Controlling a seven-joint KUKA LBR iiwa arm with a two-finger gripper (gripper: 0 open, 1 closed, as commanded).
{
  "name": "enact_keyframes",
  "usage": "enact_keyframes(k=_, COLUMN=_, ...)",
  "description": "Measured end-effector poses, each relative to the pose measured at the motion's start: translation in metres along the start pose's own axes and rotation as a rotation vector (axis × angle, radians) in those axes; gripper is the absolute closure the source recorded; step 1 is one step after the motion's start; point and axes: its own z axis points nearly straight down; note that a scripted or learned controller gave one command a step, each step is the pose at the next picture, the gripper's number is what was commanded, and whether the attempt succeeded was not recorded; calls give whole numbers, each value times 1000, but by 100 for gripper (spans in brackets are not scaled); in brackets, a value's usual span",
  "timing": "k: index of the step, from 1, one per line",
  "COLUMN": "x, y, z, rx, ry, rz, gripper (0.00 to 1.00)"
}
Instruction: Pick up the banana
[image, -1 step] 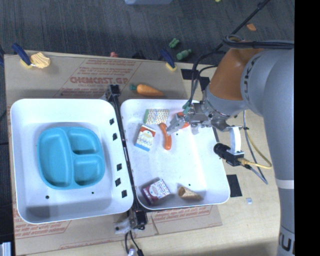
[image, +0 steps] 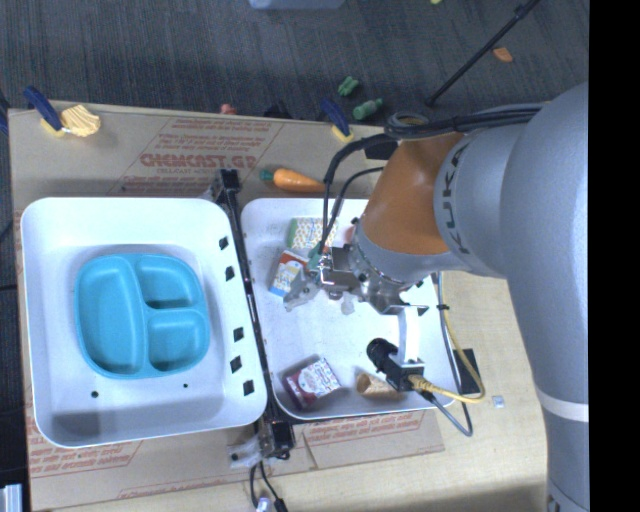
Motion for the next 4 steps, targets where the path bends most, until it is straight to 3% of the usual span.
enact_keyframes(k=1, x=31, y=-12, z=0, rx=-2, ry=1, rz=686, gripper=0)
enact_keyframes(k=2, x=24, y=-47, z=0, rx=1, ry=1, rz=436, gripper=0)
enact_keyframes(k=3, x=112, y=-57, z=-29, rx=-1, ry=0, rz=374, gripper=0)
enact_keyframes(k=4, x=176, y=-63, z=98, rx=0, ry=6, rz=461, gripper=0)
